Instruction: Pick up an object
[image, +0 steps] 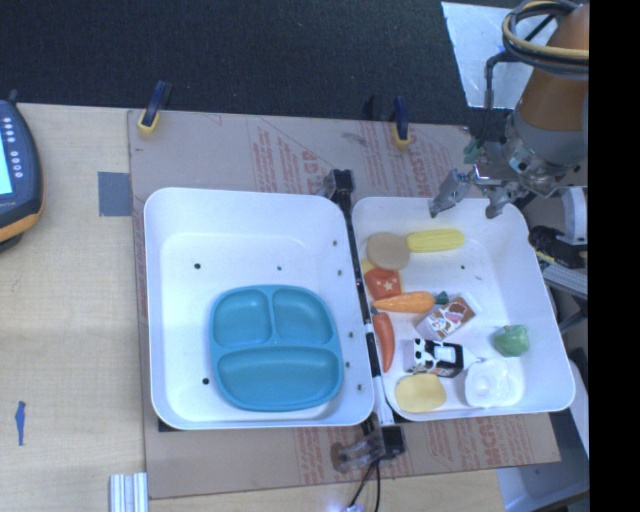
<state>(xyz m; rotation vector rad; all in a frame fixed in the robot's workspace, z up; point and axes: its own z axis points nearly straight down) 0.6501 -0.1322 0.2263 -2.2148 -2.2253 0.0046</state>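
Note:
My gripper (468, 203) hangs over the far edge of the right bin (535, 290), open, with nothing between its fingers. Below it in that bin lie a yellow corn-like piece (436, 240), a tan round piece (387, 250), a red piece with a white star (382, 283), two orange carrots (404, 302) (383, 340), a brown and white packet (443, 320), a black and white cow toy (436, 357), a yellow lump (420, 393), a white cup (493, 383) and a green item (511, 340).
The left bin (175, 290) holds a blue divided plate (275, 347). A black and orange handheld device (15, 165) lies at the far left of the bench. Clamps (152, 108) (400, 122) hold the cardboard's far edge.

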